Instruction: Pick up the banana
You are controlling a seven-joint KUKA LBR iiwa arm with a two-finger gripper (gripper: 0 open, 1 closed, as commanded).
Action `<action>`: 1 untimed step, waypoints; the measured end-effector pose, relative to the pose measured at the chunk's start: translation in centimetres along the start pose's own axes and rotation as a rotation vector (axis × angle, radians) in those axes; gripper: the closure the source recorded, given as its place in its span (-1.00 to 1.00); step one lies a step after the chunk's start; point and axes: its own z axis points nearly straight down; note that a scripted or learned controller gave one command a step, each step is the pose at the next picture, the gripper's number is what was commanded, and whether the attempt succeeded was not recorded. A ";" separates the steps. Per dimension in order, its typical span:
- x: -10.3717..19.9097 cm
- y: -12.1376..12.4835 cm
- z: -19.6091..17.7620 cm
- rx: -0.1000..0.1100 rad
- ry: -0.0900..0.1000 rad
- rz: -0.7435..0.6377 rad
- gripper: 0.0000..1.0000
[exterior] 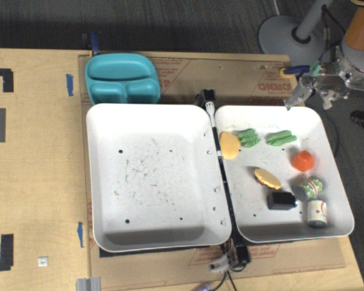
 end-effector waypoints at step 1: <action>11.0 -4.9 4.8 0.002 0.001 -0.269 -1.00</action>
